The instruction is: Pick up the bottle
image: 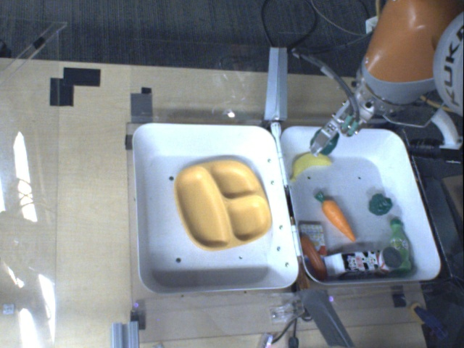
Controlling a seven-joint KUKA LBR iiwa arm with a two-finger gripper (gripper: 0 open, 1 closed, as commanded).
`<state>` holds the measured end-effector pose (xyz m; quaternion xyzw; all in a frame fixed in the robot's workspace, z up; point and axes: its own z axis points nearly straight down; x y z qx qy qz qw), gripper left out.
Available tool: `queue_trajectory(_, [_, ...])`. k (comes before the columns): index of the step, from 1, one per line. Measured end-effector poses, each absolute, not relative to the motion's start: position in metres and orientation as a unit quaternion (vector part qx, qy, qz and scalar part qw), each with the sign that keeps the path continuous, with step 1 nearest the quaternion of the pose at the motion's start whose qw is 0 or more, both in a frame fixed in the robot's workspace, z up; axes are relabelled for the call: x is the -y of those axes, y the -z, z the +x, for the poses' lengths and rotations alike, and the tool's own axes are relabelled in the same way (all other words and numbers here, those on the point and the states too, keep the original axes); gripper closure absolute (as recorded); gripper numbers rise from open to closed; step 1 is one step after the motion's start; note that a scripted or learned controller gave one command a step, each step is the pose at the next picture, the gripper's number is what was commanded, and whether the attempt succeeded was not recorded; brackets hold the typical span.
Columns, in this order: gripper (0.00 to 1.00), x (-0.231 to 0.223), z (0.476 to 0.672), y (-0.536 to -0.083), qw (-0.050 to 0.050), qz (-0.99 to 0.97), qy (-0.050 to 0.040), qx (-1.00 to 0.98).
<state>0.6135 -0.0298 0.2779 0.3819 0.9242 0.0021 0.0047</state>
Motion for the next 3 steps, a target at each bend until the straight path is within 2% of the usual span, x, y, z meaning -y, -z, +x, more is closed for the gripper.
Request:
queue_trajectory(1, [1.0, 0.034, 0.59, -0.254, 0.004, 0.398, -0.0018, -0.917])
queue_trajectory(2, [1.0, 0.034, 0.55, -0.251, 0.003, 0.413, -0.0017, -0.911])
queue_trajectory(3, [1.0, 0.061, 0.619, -0.186, 0.003, 0.345, -0.0013, -0.939])
